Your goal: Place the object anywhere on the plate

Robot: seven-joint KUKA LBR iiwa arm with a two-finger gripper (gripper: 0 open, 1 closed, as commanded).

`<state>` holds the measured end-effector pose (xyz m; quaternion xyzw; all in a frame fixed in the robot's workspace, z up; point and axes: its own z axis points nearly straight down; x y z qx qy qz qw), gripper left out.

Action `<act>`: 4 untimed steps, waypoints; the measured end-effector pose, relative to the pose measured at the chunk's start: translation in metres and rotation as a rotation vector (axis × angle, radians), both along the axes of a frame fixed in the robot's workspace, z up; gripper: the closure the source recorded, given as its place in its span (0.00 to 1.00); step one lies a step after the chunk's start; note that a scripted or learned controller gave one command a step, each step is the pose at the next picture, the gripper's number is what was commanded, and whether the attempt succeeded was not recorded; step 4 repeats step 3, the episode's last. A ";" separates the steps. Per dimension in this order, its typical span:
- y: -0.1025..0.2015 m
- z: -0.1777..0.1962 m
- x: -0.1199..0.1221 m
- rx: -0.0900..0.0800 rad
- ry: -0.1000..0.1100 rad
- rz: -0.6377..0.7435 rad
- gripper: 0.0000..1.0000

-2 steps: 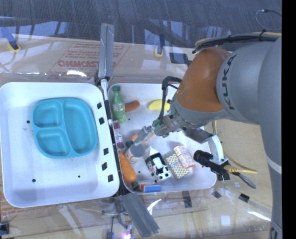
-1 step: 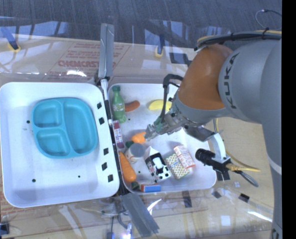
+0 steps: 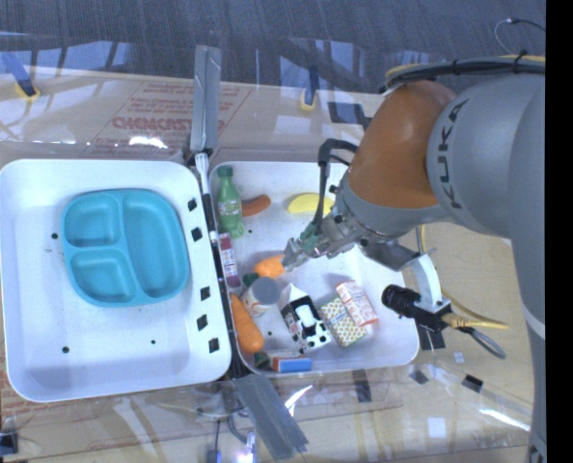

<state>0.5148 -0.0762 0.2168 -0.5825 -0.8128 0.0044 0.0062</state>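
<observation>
The blue divided plate (image 3: 124, 245) lies in the left bin (image 3: 36, 355) with nothing on it. My gripper (image 3: 300, 251) hangs low over the middle of the right bin (image 3: 402, 353), on the end of the grey and orange arm. Its tip is right beside a small orange object (image 3: 270, 268), which lies just to its lower left. Whether it touches that object is unclear.
The right bin also holds a green bottle (image 3: 229, 201), an orange sausage (image 3: 256, 204), a yellow piece (image 3: 306, 203), a carrot (image 3: 247, 328), a small can (image 3: 261, 293), a black-and-white box (image 3: 306, 322), a patterned carton (image 3: 348, 314) and a red-and-blue marker (image 3: 290, 364). A divider (image 3: 207, 220) separates the bins.
</observation>
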 end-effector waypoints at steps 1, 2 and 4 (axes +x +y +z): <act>0.000 0.000 0.000 0.000 0.000 0.000 0.00; 0.000 0.009 0.000 0.000 0.003 0.005 1.00; -0.038 -0.070 0.001 0.003 -0.008 0.191 1.00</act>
